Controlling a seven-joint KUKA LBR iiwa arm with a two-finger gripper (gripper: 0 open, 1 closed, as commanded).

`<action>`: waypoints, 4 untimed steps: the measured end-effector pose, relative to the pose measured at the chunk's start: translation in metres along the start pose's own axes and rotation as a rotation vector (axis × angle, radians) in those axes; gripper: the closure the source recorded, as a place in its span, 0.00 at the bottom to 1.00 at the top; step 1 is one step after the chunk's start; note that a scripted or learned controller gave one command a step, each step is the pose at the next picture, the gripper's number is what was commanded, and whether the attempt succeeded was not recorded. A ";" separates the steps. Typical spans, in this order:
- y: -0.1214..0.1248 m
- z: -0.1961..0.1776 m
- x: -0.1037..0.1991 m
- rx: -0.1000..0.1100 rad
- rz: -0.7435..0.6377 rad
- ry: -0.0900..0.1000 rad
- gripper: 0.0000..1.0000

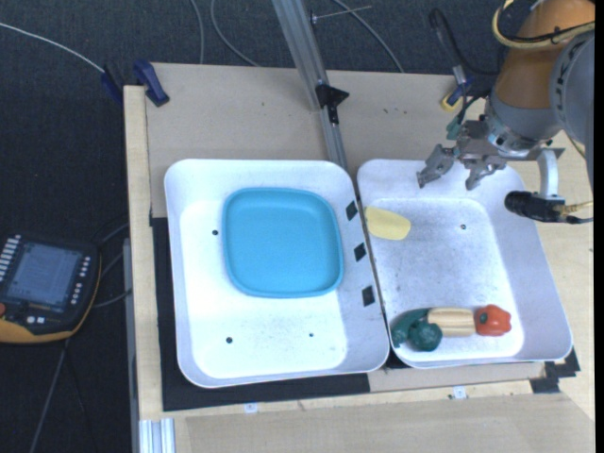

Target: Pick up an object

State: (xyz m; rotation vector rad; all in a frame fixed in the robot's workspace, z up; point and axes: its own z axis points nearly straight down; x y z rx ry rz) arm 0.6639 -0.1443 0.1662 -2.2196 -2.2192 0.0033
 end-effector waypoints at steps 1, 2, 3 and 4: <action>0.004 0.058 -0.007 0.001 0.000 0.000 0.00; 0.004 0.071 -0.007 -0.003 -0.001 -0.001 0.00; 0.005 0.059 -0.007 -0.006 -0.001 -0.001 1.00; 0.012 -0.002 -0.010 -0.010 -0.001 -0.002 1.00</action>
